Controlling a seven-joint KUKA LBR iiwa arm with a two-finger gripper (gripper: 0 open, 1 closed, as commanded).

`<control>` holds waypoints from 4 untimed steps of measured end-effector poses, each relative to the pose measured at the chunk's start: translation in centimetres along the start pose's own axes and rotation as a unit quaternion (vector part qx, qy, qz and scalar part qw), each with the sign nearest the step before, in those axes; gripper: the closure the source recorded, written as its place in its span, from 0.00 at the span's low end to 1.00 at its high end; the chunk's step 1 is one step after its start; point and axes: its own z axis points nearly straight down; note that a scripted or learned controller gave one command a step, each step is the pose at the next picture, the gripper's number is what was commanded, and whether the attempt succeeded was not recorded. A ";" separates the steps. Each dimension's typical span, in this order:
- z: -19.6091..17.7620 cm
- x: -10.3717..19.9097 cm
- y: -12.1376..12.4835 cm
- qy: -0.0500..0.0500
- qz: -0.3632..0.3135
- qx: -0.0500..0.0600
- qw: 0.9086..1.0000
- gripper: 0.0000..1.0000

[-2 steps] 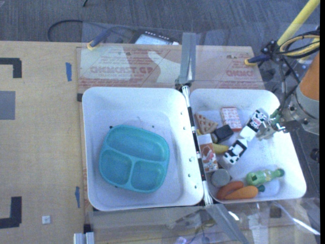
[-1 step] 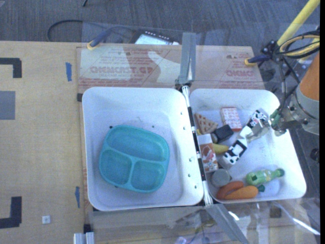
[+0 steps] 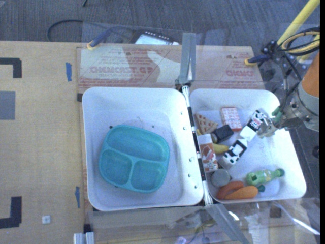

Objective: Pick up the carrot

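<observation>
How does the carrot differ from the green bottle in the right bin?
The carrot is orange and tapered; the green bottle is green with a narrow neck. The carrot lies at the near edge of the right bin, the bottle just behind it. The carrot lies beside a red piece. Both lie on their sides.

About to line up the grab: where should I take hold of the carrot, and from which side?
Grip the carrot across its thick middle, coming straight down. It lies flat along the bin's front wall, with a red piece and green bottle close behind, so there's probably little room for fingers.
</observation>
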 end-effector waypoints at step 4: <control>10.9 -7.5 -5.4 0.002 -0.230 0.001 0.973 0.00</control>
